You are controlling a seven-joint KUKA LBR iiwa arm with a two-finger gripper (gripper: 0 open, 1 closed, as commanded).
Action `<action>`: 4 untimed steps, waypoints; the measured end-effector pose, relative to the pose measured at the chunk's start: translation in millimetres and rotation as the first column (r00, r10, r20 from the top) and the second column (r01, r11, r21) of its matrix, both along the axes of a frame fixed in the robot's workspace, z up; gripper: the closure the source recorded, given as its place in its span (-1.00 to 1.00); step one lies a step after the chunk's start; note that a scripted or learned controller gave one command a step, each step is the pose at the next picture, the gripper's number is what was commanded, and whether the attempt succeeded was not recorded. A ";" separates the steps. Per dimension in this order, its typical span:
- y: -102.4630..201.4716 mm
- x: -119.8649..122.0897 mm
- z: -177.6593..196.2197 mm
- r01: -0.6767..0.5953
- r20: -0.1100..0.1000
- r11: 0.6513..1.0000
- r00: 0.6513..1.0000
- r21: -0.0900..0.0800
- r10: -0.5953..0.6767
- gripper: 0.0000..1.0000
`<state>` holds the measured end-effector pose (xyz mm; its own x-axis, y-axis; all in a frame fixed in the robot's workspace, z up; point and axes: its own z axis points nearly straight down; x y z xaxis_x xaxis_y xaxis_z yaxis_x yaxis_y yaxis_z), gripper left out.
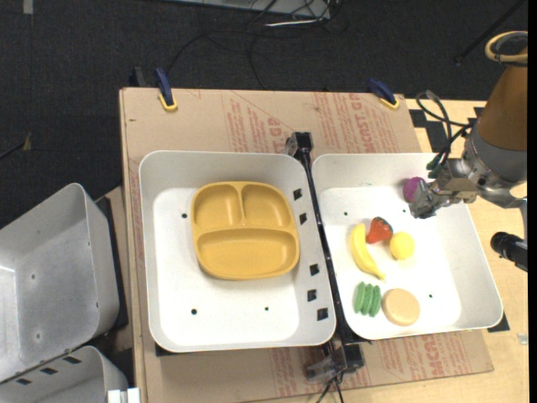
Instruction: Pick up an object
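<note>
- Evidently the food toys are gathered in the right bin (470,250) so the arm, reaching in from the right, can get at them: banana (364,252), strawberry (379,229), lemon (402,246), green beans (366,298), round biscuit (401,306).
- A purple toy (413,188) lies near the far wall, just beside the pincer (425,206), the likely target.
- Whether the pincer is wide or narrow, I cannot tell.
- The left bin (168,250) holds a yellow divided plate (246,229), well apart.

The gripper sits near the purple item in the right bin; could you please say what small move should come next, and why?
Probably a short descent onto the purple toy: the gripper hovers at its edge by the right bin's far wall, and nothing shows between its fingers.
</note>
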<state>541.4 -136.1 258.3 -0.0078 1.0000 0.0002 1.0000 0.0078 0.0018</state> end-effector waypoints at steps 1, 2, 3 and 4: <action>44.0 20.9 3.5 0.000 0.001 1.000 1.000 0.000 0.000 1.00; 89.4 50.7 -1.2 0.000 0.001 1.000 1.000 0.000 0.000 1.00; 133.7 73.2 -16.1 0.001 -0.001 1.000 1.000 0.000 -0.001 1.00; 188.0 93.4 -11.8 -0.001 0.001 1.000 1.000 0.002 0.001 1.00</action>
